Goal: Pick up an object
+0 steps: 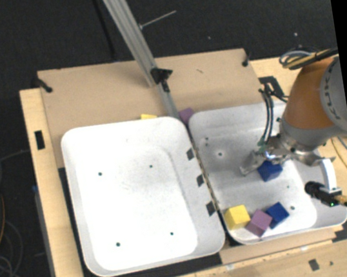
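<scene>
Sitting in the right bin [224, 126], a blue cube [270, 171] lies directly under the gripper [265, 160]; whether it is gripped cannot be told. Toward the bin's front edge sit a yellow cube [237, 216], purple cube [260, 222] and second blue cube [277, 212].

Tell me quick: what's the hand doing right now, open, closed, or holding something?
Hand: low in the right bin, right at a blue block; whether it grips that block cannot be told.
</scene>
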`<state>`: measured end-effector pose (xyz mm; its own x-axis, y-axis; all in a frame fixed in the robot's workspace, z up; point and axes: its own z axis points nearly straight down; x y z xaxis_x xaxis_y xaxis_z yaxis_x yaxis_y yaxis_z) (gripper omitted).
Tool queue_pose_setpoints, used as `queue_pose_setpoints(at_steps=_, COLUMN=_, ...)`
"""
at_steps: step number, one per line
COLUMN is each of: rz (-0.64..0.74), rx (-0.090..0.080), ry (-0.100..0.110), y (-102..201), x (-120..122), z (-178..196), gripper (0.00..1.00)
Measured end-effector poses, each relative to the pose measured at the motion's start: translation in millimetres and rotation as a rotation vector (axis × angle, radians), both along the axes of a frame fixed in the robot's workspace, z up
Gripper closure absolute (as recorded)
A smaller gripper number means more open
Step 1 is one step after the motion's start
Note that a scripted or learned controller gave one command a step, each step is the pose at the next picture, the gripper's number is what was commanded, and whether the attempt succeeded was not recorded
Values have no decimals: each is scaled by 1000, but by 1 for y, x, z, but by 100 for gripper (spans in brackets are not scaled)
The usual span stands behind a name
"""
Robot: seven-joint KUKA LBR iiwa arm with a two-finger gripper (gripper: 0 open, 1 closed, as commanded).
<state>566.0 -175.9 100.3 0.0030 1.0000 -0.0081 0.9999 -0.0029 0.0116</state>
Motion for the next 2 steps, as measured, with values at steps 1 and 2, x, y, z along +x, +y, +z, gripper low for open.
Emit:
queue_pose_setpoints(at_steps=1, rz=-5, rx=1, ry=-3, y=-2, x=1, z=12, gripper=100)
queue_pose_setpoints(at_steps=2, rz=12, rx=10, ry=7, y=89, x=28, z=4, gripper=100)
